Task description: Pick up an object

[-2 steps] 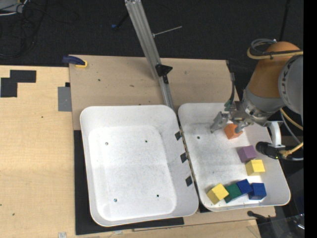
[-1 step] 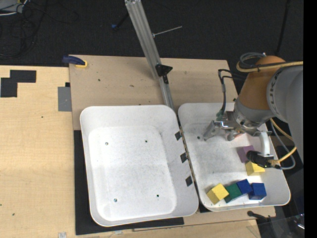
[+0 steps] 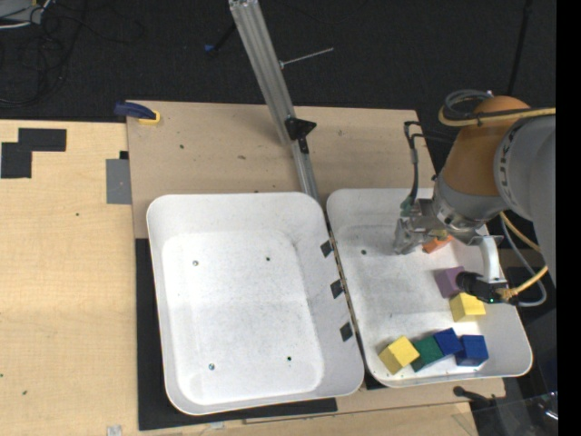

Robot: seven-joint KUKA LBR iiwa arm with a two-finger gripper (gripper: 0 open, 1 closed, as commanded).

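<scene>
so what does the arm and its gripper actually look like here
The arm is a thick, rounded grey body with a broad orange band above the wrist. Cables loop over its top and trail down its right side. The gripper is a small grey metallic unit at the tip, over the right bin.

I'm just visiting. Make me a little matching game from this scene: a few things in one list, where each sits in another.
Things:
1. purple block
2. green block
3. gripper
4. blue clamp

Places:
A. on the wooden bench's far left corner
B. near the right bin's front edge, between a yellow and a blue block
C. over the right bin's far part
D. mid right bin, just behind a lone yellow block

Pairs: 1-D, 2-B, 3-C, 4-A
</scene>
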